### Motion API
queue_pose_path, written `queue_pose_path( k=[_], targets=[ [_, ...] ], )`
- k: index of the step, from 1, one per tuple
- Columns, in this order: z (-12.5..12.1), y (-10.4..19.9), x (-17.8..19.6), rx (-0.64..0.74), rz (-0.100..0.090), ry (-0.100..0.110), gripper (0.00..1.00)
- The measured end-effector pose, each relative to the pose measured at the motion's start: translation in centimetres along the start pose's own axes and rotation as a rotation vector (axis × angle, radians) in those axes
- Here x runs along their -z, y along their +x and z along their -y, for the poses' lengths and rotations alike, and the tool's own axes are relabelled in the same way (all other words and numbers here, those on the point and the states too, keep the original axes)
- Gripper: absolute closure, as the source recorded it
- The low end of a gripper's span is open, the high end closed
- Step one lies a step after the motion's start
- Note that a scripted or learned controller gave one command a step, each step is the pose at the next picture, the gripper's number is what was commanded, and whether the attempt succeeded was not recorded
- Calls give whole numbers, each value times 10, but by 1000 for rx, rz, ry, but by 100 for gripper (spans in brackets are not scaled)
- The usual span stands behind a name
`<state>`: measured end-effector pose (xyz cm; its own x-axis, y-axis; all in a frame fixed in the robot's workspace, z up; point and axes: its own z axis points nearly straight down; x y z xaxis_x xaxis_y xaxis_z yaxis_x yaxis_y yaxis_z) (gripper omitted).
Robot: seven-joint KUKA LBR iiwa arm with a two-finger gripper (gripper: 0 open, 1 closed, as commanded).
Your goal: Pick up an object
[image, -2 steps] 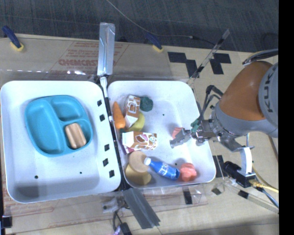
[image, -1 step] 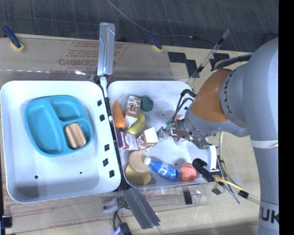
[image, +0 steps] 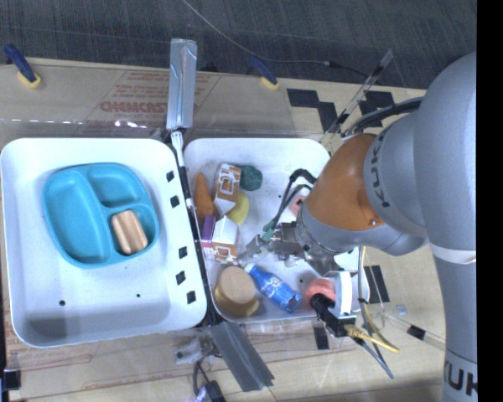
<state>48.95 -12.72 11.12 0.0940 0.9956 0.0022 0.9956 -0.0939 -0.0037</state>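
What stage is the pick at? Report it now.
Done: the arm's gripper is down in the right bin, among the clutter near the blue bottle. In hand: nothing visibly between its fingers. Left: grasp and lift an object; the bread roll sits on the blue tray.

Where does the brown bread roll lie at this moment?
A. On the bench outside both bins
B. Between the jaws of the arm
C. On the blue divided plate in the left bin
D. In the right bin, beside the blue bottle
C: the brown bread roll rests in the lower right compartment of the blue divided plate, which sits in the left bin.
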Motion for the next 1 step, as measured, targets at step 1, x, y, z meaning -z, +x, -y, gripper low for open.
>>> queue_pose_path(
  k=[1],
  targets=[
    [11, -19, -1, 229, 0, 1, 0]
  ],
)
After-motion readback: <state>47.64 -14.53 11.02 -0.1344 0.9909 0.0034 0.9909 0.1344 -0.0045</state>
